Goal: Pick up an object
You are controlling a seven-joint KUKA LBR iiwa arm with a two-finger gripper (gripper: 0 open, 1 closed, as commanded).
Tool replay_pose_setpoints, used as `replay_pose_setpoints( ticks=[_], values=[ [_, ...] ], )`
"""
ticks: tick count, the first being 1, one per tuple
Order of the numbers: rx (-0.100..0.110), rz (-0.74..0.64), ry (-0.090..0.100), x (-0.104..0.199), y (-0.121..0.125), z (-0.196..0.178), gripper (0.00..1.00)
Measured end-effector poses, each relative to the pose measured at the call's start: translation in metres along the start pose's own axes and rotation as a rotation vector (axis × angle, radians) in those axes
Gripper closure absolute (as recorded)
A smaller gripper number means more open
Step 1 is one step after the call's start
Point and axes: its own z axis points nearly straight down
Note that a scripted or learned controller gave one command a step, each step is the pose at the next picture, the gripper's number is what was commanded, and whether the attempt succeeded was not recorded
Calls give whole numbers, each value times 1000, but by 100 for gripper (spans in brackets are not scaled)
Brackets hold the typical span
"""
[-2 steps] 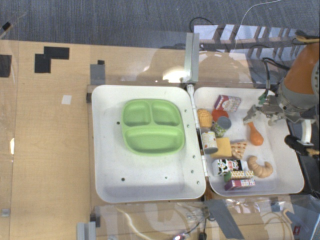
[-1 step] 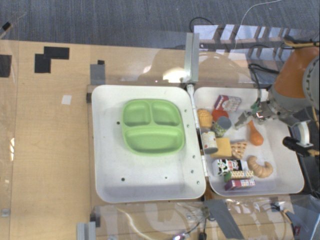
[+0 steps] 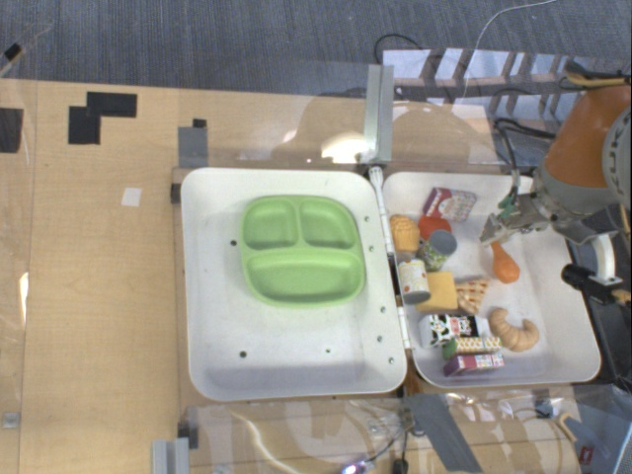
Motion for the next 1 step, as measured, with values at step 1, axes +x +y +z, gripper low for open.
replay_pose_setpoints(
  ticks=[1],
  values=[
    [9, -60, 3, 66, 43, -114, 100]
  ],
)
